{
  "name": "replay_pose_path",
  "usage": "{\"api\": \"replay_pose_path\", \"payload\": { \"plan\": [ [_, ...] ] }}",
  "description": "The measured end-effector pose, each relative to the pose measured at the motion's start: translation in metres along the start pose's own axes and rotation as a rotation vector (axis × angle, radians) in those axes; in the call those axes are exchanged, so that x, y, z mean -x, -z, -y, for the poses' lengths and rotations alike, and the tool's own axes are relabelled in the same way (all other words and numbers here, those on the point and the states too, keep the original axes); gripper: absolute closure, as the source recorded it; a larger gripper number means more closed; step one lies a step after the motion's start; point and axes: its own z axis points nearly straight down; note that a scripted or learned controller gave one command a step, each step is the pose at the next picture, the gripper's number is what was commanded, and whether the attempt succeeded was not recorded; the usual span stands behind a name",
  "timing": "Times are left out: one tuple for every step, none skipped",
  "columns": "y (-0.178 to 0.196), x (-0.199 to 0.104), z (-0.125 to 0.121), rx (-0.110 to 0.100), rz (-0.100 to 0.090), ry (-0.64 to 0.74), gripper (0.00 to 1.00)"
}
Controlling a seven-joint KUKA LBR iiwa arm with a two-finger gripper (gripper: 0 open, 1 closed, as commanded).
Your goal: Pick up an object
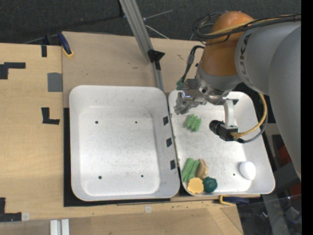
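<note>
Toward the upper middle of the right-hand bin (254,131), the claw (183,103) hangs low beside the wall that divides the two bins, under the arm's grey wrist and orange band. Whether it is apart or together cannot be told — the metal parts there blur into one another, and nothing can be seen caught in it. Nearest to it is a small light-green knobbly object (192,123), lying on the bin floor just below and slightly to the right of the claw in the frame, apart from it as far as the view lets one judge. The green piece looks a little longer than wide, with its long axis running roughly up and down the frame, tilted a touch. So the coming move most likely turns on a short shift toward the lower right and then a descent, with the closing direction set across that long axis. Other candidates lie well apart along the bin's bottom edge: a cluster of a green pod (189,169), a tan piece, a yellow disc (195,185) and a dark-green lump (210,184), and a white ball (247,170) toward the lower right corner. The left bin (117,106) sits beside it on the tabletop (29,106).
</note>
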Motion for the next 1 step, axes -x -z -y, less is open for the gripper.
{"api": "replay_pose_path", "payload": {
  "plan": [
    [-0.0011,-0.056,0.0155,-0.001,0.001,0.0,1.0]
  ]
}}
